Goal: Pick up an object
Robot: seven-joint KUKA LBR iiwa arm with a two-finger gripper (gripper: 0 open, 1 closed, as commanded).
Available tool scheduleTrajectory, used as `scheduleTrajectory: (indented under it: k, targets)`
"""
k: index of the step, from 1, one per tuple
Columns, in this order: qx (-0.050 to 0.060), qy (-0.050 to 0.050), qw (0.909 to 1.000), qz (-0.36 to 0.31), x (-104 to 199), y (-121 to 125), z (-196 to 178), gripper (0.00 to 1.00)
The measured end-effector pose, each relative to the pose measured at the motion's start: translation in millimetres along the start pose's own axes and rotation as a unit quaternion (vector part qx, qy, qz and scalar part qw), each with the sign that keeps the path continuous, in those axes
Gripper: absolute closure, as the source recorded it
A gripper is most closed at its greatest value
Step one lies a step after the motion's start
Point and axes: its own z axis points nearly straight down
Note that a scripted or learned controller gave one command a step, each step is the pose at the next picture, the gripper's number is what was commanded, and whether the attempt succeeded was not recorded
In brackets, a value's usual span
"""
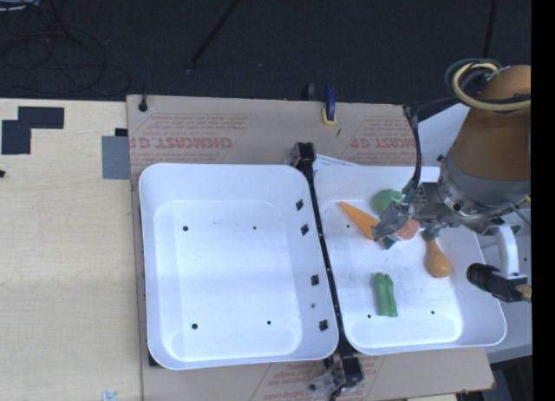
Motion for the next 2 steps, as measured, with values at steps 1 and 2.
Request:
scheduleTrajectory:
  k: [1,2]
  targets:
    - [-0.001,0.0,1.0,0.0,11,44,84,0.0]
    - [-0.004,-0.001,1.0,-0.001,-33,112,118,0.0]
